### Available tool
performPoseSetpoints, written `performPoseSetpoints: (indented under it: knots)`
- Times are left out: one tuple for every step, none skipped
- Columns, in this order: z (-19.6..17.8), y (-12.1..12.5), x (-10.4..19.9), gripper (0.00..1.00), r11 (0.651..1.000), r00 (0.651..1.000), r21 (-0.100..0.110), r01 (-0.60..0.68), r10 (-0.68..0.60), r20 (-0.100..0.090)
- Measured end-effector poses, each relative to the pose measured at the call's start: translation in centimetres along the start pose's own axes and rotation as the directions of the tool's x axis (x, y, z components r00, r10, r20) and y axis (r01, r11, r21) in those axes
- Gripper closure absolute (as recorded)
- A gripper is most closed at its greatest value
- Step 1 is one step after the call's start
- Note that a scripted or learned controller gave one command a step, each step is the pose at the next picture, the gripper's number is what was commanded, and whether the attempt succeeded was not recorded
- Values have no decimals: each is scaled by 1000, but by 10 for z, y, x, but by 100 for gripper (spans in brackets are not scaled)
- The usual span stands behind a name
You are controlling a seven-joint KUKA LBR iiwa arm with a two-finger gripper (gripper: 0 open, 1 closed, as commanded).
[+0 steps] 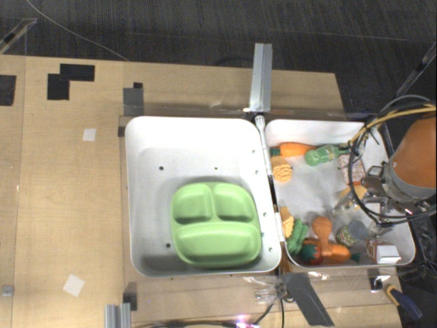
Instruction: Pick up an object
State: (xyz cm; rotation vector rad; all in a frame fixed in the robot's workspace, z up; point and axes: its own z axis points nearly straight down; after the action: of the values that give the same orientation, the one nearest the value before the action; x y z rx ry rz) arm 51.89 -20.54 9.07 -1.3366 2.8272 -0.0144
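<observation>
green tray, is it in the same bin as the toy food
No, the green tray lies in the left bin, while the toy food is in the right bin.

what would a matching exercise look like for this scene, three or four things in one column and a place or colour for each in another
Things:
1. divided tray
2. carrot
3. gripper
4. small white box

Places or colours:
A. near right corner of the right bin
B. orange, at the far side of the right bin
C. light green, lying in the left bin
D. over the right part of the right bin, under the orange band

Pairs: 1-C, 2-B, 3-D, 4-A
</observation>
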Motion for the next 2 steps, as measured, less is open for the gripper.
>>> performPoseSetpoints:
  knots:
    - [-1,13,11,0,992,992,7,129,-129,2]
    - [-2,37,-8,0,959,959,11,282,-282,-1]
